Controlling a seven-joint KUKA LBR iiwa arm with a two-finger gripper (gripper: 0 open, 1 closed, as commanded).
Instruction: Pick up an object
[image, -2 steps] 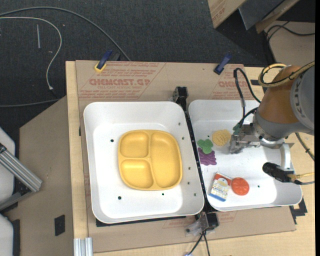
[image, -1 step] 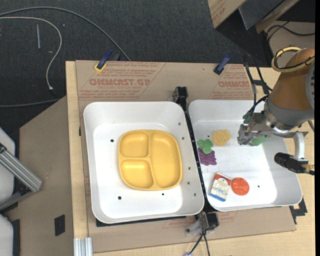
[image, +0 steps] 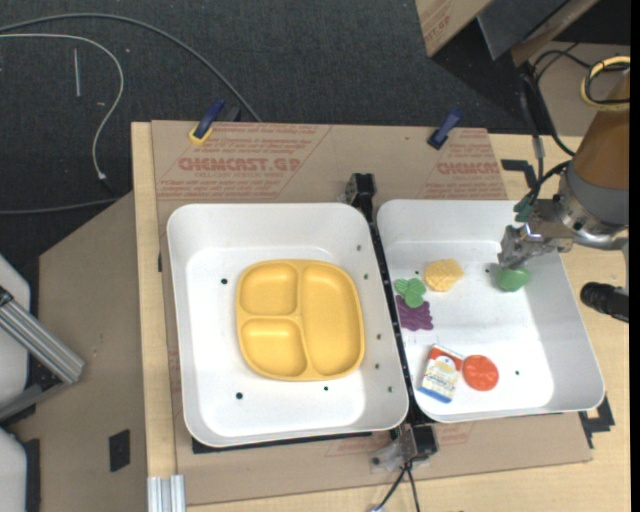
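From the camera view we read the step as the closing-in on a pick: the gripper (image: 517, 252) hangs low over the right bin (image: 570, 330), near its far edge and towards its right wall, directly above a small green object (image: 512, 279). We cannot tell whether anything is between the fingers, or how they stand; the green piece seems to sit on the bin floor just under them. To do this well, we would centre the fingers over the green piece before squeezing, go straight down, and lift vertically so the piece does not get nudged towards the wall.

The green piece looks rounded and smooth, probably plastic, and may roll or squirt out of a pinch. Towards the bin's left edge lie a pale yellow lumpy piece (image: 443, 274), a green leafy shape (image: 410, 293) and a purple cluster (image: 416, 316), the last two touching; they look like moulded toy food. Near the bin's near edge sit a flat orange disc (image: 481, 373) and, just beside it, a small printed carton (image: 439, 374), boxy and easier to grip.

The left bin (image: 200, 300) carries a yellow divided plate (image: 300, 318) with three compartments, glossy and rigid, in its middle.
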